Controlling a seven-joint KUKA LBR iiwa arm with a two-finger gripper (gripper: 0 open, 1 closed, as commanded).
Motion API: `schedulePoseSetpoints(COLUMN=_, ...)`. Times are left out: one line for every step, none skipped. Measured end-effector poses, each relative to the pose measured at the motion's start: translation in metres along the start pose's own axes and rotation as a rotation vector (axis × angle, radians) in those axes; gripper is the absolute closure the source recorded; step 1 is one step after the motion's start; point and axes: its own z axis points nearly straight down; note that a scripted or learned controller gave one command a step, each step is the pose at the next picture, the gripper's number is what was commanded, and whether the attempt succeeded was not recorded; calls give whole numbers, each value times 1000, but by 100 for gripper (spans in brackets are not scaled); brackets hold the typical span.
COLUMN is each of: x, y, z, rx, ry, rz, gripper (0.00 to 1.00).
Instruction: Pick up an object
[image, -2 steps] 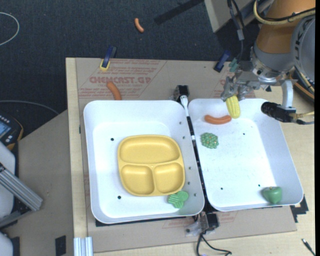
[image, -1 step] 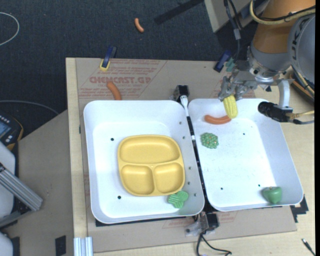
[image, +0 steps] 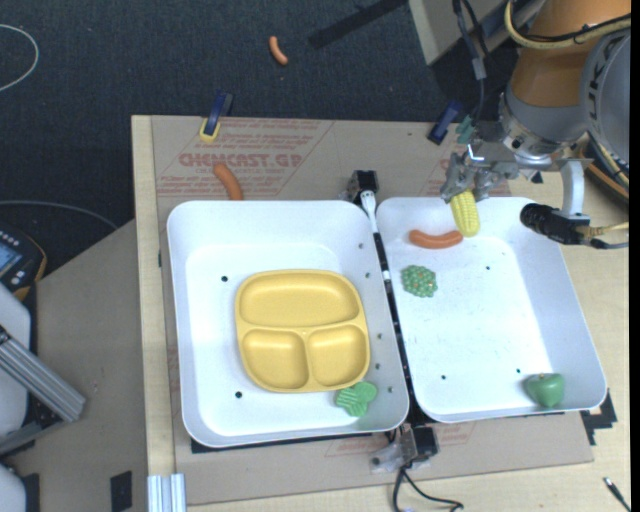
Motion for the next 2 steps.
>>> schedulePoseSetpoints(x=-1, y=3, z=0, rx=-2, ry=-1, rz=-1, gripper=100)
schedulePoseSetpoints(x=1, y=2, z=0, rx=-1, ry=0, rz=-1, gripper=100)
